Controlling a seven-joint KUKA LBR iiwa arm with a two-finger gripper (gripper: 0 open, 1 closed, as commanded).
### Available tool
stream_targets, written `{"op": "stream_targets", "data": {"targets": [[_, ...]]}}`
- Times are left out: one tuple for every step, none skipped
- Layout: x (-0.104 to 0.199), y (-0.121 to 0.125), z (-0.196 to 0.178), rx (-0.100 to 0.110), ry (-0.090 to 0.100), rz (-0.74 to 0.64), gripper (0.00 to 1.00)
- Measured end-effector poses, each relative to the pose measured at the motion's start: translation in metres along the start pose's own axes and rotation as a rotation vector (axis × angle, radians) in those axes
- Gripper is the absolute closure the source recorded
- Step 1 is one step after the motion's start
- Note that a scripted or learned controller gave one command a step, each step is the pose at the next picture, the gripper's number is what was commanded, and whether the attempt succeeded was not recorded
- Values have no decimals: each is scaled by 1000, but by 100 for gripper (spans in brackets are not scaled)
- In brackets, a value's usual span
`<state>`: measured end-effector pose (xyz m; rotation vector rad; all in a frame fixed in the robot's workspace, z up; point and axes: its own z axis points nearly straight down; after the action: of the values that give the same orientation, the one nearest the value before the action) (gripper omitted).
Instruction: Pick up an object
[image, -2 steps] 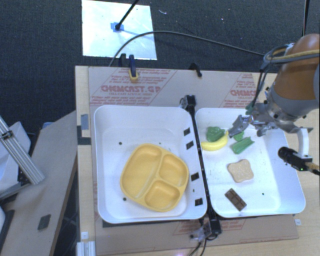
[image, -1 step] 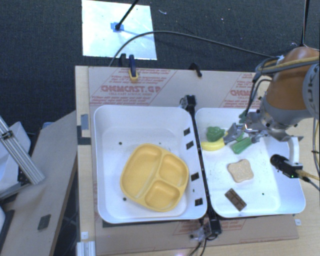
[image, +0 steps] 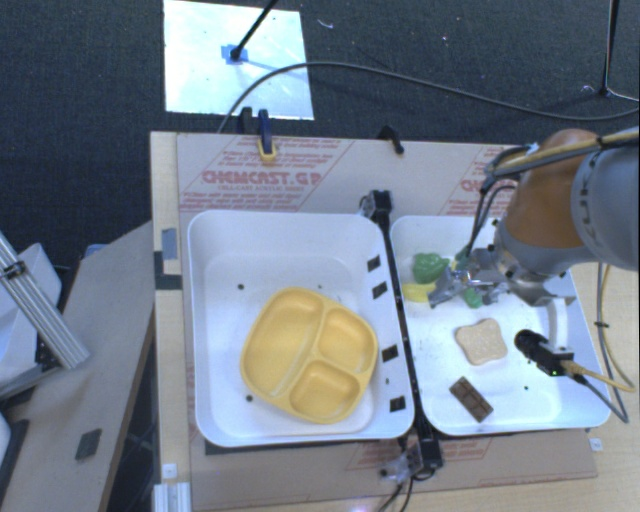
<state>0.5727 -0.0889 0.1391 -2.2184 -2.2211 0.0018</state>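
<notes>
I see the tool (image: 458, 287) low in the right bin (image: 440, 415), just beside the green toy (image: 429, 266) and the yellow piece (image: 418, 292); whether it is released or clenched I cannot tell. The bread slice (image: 482, 342) and chocolate bar (image: 470, 398) lie nearer the bin's front. The yellow divided tray (image: 309, 354) sits in the left bin (image: 215, 300).

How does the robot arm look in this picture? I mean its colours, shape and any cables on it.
The arm is thick and rounded, with a grey shell and an orange band above the wrist. Thin dark cables run along its left side. The gripper is a small metallic piece with green parts.
</notes>
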Motion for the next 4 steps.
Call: {"op": "stream_targets", "data": {"targets": [[1,0,52,1,0,0,0],[0,1,39,-6,-1,0,100],[6,-1,-23,-9,-1,-3,100],[6,10,-82,-10,-2,-3,100]]}}
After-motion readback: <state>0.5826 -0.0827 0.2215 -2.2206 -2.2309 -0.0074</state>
